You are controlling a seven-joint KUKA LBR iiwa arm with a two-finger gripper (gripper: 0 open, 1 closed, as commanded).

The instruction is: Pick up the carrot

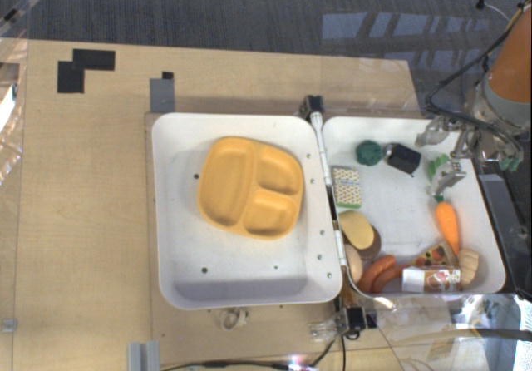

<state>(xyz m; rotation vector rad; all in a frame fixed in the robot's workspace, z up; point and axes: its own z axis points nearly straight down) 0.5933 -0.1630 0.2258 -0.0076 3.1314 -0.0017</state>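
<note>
1. left bin (170,220): shallow, white; holds one yellow divided tray (249,186) near its centre, tilted slightly.
2. right bin (391,203): shallow, white; touches the left bin along a shared rim.
3. carrot (448,226): orange, green top (438,166) pointing toward 12 o'clock; lies at the 3 o'clock side of the right bin, close to the wall.
4. gripper (446,163): metal, at the 1 o'clock corner of the right bin, just above the carrot's leafy end; nothing seen between its parts; whether it is apart or together cannot be told.
5. arm (509,70): grey with orange band, entering from 3 o'clock.
6. dark green item (370,152) and black block (403,159): at 12 o'clock in the right bin, side by side.
7. patterned packet (347,187): at 9 o'clock, by the shared rim.
8. potato-like item (358,230), sausages (378,272), small bottle (432,279): clustered from 7 to 5 o'clock along the near wall.
</note>
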